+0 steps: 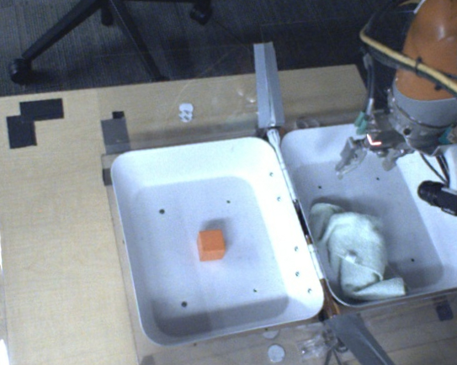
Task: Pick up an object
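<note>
Gripper (pixel 366 151) is seen with fingers spread apart and nothing between them, over the right bin's (pixel 446 272) far edge. An orange cube (pixel 211 244) is placed mid-left bin (pixel 147 232); a crumpled white cloth (pixel 355 254) is near the right bin's front-left corner.

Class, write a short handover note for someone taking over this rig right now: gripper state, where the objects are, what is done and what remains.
Gripper: over the far part of the right white bin, nothing between its fingers.
Small orange cube: lying mid-floor in the left white bin.
Crumpled white cloth: in the right bin's near-left part, beside the divider.
Done: nothing picked up.
Left: choose an object, descend, grasp and lift it.
</note>
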Controlling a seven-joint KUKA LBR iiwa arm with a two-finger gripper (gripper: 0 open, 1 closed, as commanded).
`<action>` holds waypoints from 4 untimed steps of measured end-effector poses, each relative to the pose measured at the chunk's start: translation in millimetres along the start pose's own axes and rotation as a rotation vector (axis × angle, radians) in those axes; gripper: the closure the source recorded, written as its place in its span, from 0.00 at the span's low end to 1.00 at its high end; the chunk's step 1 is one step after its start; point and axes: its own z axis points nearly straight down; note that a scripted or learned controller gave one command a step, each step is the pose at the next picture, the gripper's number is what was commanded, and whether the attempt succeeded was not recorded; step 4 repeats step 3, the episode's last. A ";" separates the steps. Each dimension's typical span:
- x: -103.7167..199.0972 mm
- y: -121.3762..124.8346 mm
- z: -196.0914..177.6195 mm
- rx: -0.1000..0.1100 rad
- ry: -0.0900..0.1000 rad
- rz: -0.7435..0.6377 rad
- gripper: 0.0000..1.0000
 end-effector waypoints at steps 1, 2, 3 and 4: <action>-46.4 -3.7 129.2 -0.003 0.000 0.001 0.00; -45.7 -3.3 122.1 0.000 0.001 0.001 1.00; -30.6 46.3 33.8 -0.003 -0.001 0.089 1.00; -30.6 46.3 33.8 -0.003 -0.001 0.089 1.00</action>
